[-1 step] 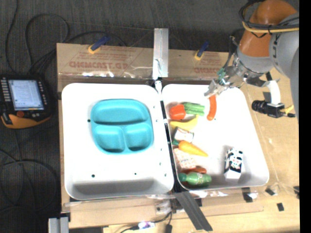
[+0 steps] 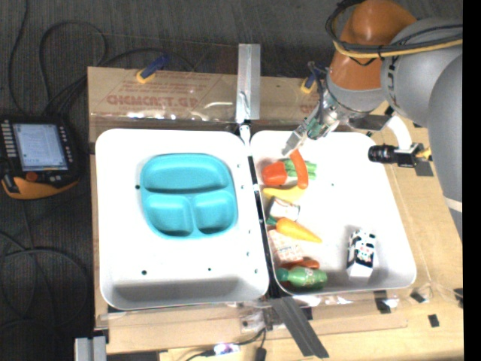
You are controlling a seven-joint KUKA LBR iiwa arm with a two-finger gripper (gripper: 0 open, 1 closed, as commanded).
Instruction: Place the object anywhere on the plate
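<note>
A turquoise divided plate [image 2: 188,194] lies in the left white bin [image 2: 120,277]. In the right bin [image 2: 391,232] a cluster of toy food lies along the left wall: an orange carrot [image 2: 300,168] with green top, a red-orange piece [image 2: 274,174], a yellow-orange carrot [image 2: 297,230], a small box [image 2: 284,210] and a green and red piece [image 2: 302,277]. A white carton with black spots [image 2: 361,251] stands at the right. My gripper [image 2: 291,146] hangs just above the upper end of the orange carrot, reaching down from the arm at the upper right. I see nothing between its fingers.
A metal divider post [image 2: 249,81] stands behind the gap between the bins. A tablet pendant [image 2: 36,153] rests off the bench at the left. Cardboard [image 2: 165,96] lies behind the left bin. A black cable fitting [image 2: 391,155] juts over the right bin's far right rim.
</note>
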